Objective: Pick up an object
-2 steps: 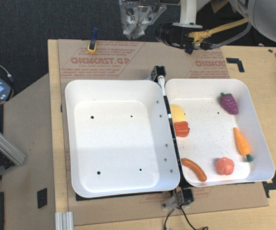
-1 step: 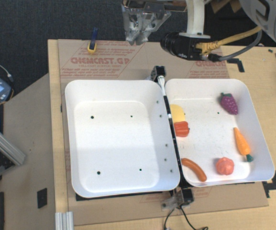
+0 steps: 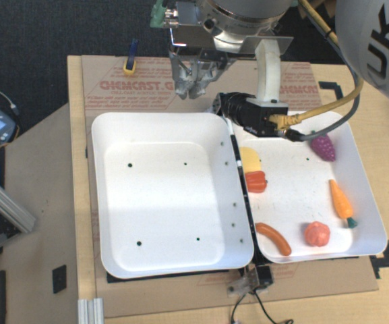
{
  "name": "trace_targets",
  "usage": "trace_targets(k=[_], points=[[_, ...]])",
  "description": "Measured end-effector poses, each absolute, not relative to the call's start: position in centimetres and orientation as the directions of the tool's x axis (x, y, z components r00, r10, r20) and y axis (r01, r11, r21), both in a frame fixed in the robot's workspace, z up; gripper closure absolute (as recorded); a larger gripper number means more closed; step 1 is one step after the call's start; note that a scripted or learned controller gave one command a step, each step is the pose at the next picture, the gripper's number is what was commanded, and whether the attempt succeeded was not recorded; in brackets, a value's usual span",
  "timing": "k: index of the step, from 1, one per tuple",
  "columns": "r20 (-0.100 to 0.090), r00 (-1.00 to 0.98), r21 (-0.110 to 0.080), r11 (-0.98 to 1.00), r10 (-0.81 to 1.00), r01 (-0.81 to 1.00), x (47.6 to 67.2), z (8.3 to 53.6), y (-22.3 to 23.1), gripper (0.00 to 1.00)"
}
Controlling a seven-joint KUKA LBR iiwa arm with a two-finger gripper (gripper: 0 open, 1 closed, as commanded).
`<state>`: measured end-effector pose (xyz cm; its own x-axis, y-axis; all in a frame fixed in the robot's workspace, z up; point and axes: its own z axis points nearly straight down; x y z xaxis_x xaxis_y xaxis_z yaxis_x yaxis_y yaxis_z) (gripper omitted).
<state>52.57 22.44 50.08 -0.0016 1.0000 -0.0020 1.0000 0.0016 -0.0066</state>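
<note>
My gripper (image 3: 193,86) hangs above the far edge of the left bin (image 3: 113,130), over the cardboard behind it, with nothing seen between its fingers. In the right bin (image 3: 369,211) lie a purple bunch of grapes (image 3: 323,147), an orange carrot (image 3: 340,202), a pink round fruit (image 3: 317,233), a sausage (image 3: 274,238), a red pepper piece (image 3: 256,181) and a yellow piece (image 3: 249,158) by the bin's left wall.
A brown cardboard sheet (image 3: 113,79) lies under both bins. A small blue and yellow clip (image 3: 131,58) stands at its far left. The divider between the bins runs down the middle.
</note>
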Motion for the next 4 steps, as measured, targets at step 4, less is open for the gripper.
trace_targets(k=[4], points=[[-0.001, -0.002, -0.006, 0.002, 1.0, 1.0, 56.2, 50.3, 22.5, 1.0]])
